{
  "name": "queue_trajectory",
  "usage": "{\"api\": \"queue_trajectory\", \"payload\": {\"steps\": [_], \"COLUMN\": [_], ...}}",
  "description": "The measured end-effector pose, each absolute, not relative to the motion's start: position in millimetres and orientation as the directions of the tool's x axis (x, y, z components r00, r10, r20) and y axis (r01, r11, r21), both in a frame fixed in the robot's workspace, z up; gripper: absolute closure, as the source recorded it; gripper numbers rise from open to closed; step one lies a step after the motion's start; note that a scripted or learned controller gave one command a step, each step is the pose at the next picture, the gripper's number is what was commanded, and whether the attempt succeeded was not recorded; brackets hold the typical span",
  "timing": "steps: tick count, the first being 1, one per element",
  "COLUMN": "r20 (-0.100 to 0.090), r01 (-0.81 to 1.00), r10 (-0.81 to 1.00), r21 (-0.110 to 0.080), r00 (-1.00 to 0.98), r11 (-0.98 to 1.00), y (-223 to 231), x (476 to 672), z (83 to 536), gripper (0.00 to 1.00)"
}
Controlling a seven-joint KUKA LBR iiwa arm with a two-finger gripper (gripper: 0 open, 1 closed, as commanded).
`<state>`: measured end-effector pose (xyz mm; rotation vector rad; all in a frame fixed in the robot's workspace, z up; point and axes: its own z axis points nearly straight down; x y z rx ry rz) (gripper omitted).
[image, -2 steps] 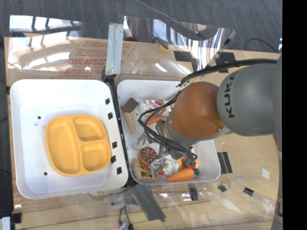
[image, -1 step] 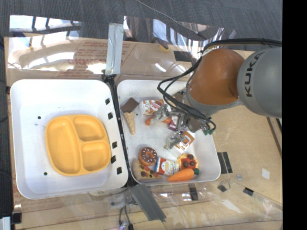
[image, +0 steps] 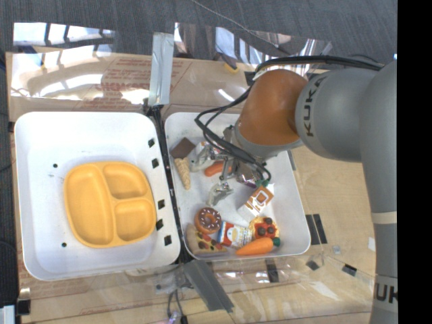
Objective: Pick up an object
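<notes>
My gripper (image: 211,175) hangs low over the upper middle of the right bin (image: 297,211), under the arm's orange band. Its two metal fingers (image: 220,193) stand apart, so it is open. A small orange sausage-like piece (image: 212,169) lies in the gap between them; I cannot tell whether either finger touches it. Around it lie a brown chocolate wedge (image: 181,147), a pale corn cob (image: 183,174), a small white and orange carton (image: 260,199) and a purple item (image: 247,178) partly hidden by the wrist.
Along the right bin's near edge lie a chocolate donut (image: 208,219), a snack packet (image: 234,233), a red berry cluster (image: 267,228) and a carrot (image: 256,247). The left bin (image: 34,140) holds a yellow divided plate (image: 108,202). A black divider (image: 165,181) separates the bins.
</notes>
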<state>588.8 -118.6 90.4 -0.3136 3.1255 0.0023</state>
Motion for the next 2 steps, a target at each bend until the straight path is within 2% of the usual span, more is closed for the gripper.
{"api": "queue_trajectory", "payload": {"steps": [1, 2], "r20": [-0.003, -0.02], "r01": [0.221, 0.256], "r10": [0.221, 0.256], "r21": [-0.001, 0.002], "r00": [-0.975, -0.966], "r11": [0.975, 0.967], "y": [-122, -108], "x": [592.7, 505.8], "z": [92, 113], "gripper": [0.0, 0.0]}}
